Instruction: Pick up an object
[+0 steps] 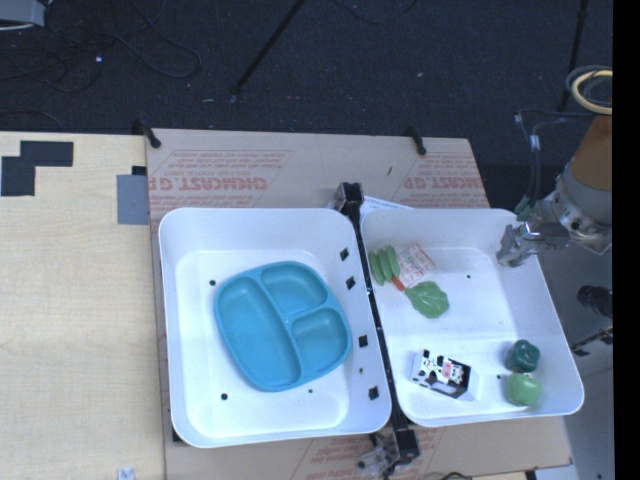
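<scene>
The metal two-finger pincer (510, 246) is seen at the upper right rim of the right-hand shallow white plastic bin (548, 313), at the end of the grey arm with its orange band (593, 153). Whether its fingers are spread or closed cannot be told at this angle and size; nothing is seen between them, so nothing is judged to be held.

No single target is named by the task, and all loose candidates lie in the right bin. Counted there: one ribbed green pod-shaped toy (384, 265) close to the central divider, one small red-and-white printed packet (414, 262) touching it, one flat bright green leaf-shaped piece (429, 299) just below the packet, one black-and-white patterned box (441, 373) near the front wall, one dark green rounded object (522, 354) and one lighter green rounded object (522, 389) touching each other in the front right corner. In the left-hand white bin (190, 318), one turquoise plastic divided tray (282, 324) with three compartments is counted. Two bins are carried by the worktop (70, 318).

Several failures are judged possible. The pod, packet and leaf are crowded, so a descent there could catch two things or push one aside. The rounded green pair may roll out from closing fingers, and the nearby corner wall could be struck. The flat leaf and packet offer little height for a grip.
</scene>
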Controlling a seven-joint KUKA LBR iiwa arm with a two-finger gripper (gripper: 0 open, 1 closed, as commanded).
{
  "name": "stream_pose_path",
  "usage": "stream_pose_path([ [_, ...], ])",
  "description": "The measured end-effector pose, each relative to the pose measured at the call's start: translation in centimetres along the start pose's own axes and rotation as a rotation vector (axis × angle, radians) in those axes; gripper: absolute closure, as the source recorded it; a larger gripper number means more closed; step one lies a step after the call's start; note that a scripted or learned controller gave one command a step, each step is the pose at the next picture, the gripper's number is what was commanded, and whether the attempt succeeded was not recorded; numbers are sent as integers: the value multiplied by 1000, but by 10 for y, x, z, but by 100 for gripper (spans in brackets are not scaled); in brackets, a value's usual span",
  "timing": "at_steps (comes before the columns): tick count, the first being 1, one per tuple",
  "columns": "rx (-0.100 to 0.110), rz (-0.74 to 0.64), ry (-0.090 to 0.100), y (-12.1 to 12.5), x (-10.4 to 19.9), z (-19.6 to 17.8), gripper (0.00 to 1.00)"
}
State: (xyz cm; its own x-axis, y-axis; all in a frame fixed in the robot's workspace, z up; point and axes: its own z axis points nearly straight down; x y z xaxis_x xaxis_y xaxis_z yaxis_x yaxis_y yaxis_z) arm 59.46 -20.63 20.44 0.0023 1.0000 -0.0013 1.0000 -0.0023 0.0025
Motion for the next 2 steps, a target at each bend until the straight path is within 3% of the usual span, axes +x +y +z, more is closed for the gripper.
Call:
stream_pose_path([
  [1, 1, -3, 0, 1, -1, -30, 100],
  [2, 6, -6, 4, 2, 49, -30, 100],
])
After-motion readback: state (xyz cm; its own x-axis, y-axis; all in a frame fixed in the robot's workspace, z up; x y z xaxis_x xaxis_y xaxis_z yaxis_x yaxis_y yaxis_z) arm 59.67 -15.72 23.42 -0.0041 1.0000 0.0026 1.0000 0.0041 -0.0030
